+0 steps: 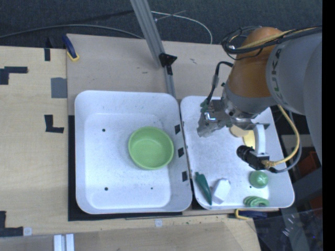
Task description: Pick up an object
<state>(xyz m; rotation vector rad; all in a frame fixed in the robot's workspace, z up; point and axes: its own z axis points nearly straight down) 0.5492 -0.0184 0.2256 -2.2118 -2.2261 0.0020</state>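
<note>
My gripper [208, 125] hangs over the right bin [282, 192]; I cannot tell my fingers' state. The green tool [203, 187] near the right bin's front-left corner lies lengthwise front-to-back, beside a white block [221, 189]. The left bin [89, 156] holds a green bowl [151, 148].

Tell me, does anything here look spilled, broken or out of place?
Nothing stands out. The green bowl sits upright in the left bin, and small items, such as a green ball, lie loose along the right bin's near edge.

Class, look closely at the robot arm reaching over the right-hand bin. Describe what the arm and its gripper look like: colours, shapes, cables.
The arm is a bulky, rounded grey body with an orange band above the wrist. Thin black cables loop around the orange part and run down to the wrist, and another curves along its side. The gripper is a small block of metallic grey and black parts.
</note>
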